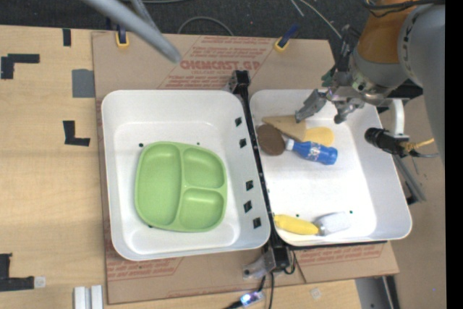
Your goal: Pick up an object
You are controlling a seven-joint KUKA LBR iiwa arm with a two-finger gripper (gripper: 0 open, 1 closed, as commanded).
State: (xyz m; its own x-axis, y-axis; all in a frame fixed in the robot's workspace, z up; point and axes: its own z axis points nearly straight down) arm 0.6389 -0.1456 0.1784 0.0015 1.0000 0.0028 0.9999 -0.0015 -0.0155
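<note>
Gripper [327, 106] hung over right bin [376, 192], jaws apart, nothing btwn them.
You had a blue bottle [316, 152] just below it, mid-bin: prob. light, stiff, slick and apt to roll, so grab across the body. Brown item [271, 140] beside it was too blurred to ID.
</note>
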